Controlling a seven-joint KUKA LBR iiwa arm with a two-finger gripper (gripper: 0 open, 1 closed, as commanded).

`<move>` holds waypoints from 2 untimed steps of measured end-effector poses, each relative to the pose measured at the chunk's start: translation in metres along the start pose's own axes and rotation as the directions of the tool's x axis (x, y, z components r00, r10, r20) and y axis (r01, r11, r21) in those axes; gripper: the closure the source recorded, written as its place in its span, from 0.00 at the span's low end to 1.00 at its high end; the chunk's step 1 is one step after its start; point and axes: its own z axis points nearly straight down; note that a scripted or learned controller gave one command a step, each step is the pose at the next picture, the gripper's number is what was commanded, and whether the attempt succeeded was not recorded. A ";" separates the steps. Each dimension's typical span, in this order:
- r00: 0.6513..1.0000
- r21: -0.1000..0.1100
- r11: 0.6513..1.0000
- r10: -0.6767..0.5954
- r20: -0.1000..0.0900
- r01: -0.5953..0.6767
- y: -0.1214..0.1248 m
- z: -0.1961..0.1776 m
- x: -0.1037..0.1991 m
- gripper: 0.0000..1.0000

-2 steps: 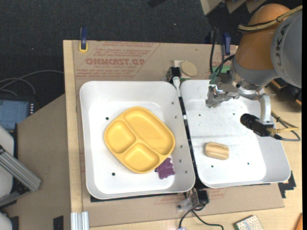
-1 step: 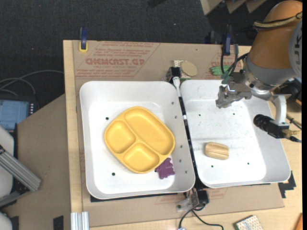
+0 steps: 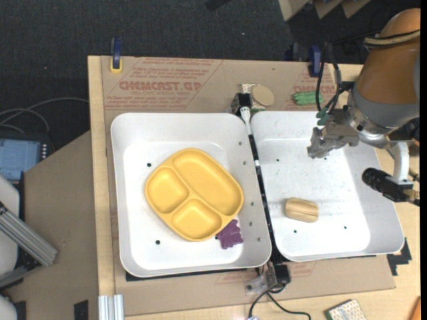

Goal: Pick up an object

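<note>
A grey arm [image 3: 390,79] with an orange band reaches in from 3 o'clock over a bench [image 3: 167,79] covered in brown printed board, its gripper [image 3: 325,142] poised above the upper part of the right bin [image 3: 373,239]. Nothing sits between the fingers, and whether they are spread or closed cannot be made out from this angle.

In the right bin, a tan block [image 3: 301,210] shaped like a small bread roll lies on the floor at about 6 o'clock from the gripper, well apart from it and nearer the bin's front wall.

The left bin [image 3: 127,199] holds a yellow tray [image 3: 193,193] with three compartments, set at a slant in the middle of the floor. A small purple toy [image 3: 230,235] lies at the tray's 5 o'clock corner, touching or just beside its rim.

Beyond the bins, at 12 o'clock, a round tan disc [image 3: 263,97] rests on the board near the seam between them, with a green item [image 3: 307,99] just to its right. A blue clamp [image 3: 117,53] grips the board's far left edge.
</note>
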 end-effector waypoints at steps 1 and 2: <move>1.000 0.001 1.000 -0.006 -0.001 0.006 0.031 0.063 0.046 1.00; 1.000 -0.001 1.000 -0.002 0.000 0.002 0.030 0.060 0.044 0.00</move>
